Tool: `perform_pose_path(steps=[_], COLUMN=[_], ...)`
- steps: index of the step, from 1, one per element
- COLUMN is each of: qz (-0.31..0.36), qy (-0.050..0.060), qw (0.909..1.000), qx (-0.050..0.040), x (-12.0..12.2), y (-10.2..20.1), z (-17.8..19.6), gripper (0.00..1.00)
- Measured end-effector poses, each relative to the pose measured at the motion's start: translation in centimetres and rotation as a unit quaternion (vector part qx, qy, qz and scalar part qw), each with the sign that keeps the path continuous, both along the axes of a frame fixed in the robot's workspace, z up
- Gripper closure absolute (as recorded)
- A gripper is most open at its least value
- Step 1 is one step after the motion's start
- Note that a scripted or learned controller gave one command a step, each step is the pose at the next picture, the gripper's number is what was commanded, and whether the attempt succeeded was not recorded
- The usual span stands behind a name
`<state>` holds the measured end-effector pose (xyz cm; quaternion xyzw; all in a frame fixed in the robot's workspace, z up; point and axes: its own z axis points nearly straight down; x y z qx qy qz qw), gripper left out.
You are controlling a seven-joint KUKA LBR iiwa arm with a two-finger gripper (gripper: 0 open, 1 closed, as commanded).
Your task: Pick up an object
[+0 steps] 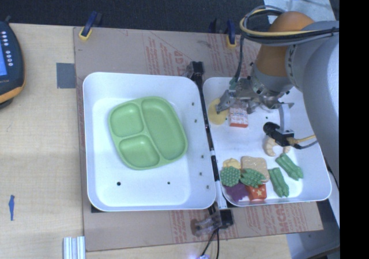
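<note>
My gripper [239, 104] hangs low over the far left part of the right bin [308, 197]. Directly under it sits a small white packet with a red stripe [238, 119], touching or almost touching the gripper; whether it is held cannot be made out. A flat yellow round piece [215, 113] lies just to the left of it against the bin wall. At the near end of that bin lies a cluster of toy food: a tan cracker [254, 164], a green bumpy piece [230, 176], two green pods [289, 166] [279, 182], a red piece [259, 193] and a purple one [236, 193].
The left bin [98, 188] holds a green divided plate [148, 132] near its middle. A cream lump [271, 147] lies mid-right in the right bin. The arm's grey body covers the right bin's far right side. A handheld pendant [8, 62] rests on the bench at far left.
</note>
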<state>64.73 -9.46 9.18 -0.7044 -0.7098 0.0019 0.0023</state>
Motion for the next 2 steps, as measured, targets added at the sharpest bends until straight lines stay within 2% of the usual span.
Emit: perform_pose_path(steps=[1, 2], qz=[0.001, -0.001], qy=[0.0, -0.005], qw=[1.0, 1.0], qx=[-0.0006, 0.0003], x=[0.0, -4.3], y=[-0.2, 2.2], z=[1.1, 10.6], gripper=[1.0, 1.0])
